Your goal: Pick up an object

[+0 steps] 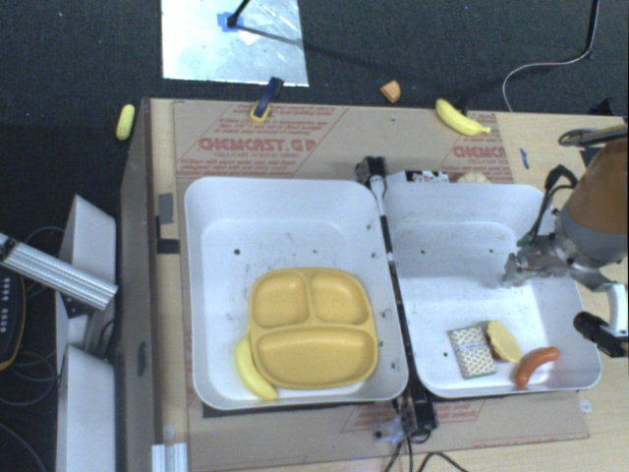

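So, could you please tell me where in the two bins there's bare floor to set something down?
Left bin: the far strip behind the yellow divided plate is bare; the near half is crowded by the plate and a banana. Right bin: the far-left floor is bare; the tool occupies the right side, and the patterned card, yellow piece and sausage crowd the near-right corner.

Bench [324, 131]: brown board printed with red lettering, carrying both bins.
Floor [79, 37]: dark carpet.
Shiny sheet [234, 26]: lying on the floor beyond the bench, blue mark on it.
Cable [550, 62]: thin, curling across the floor at upper right.
Metal rail [59, 271]: pale, slanted, left of the bench.
Clamp [265, 98]: blue and yellow, at the bench's far edge.
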You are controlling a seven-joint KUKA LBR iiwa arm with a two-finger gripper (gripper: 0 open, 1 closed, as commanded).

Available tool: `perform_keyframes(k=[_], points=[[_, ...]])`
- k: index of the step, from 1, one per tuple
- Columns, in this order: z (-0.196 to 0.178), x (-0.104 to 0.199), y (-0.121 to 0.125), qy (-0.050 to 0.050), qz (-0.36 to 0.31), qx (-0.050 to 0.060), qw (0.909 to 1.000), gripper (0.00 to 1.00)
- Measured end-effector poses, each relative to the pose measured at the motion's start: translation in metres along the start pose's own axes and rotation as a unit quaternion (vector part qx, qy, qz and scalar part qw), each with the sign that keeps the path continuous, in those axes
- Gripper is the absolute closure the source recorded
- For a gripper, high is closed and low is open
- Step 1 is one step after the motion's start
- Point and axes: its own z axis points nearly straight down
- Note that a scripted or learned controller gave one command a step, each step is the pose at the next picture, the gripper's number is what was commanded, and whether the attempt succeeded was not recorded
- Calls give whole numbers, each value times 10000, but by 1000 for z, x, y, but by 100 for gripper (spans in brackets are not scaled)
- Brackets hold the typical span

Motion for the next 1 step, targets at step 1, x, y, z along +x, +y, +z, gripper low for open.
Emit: perform_keyframes(k=[1], points=[[-46,95,5,17,-3,15,10000,100]])
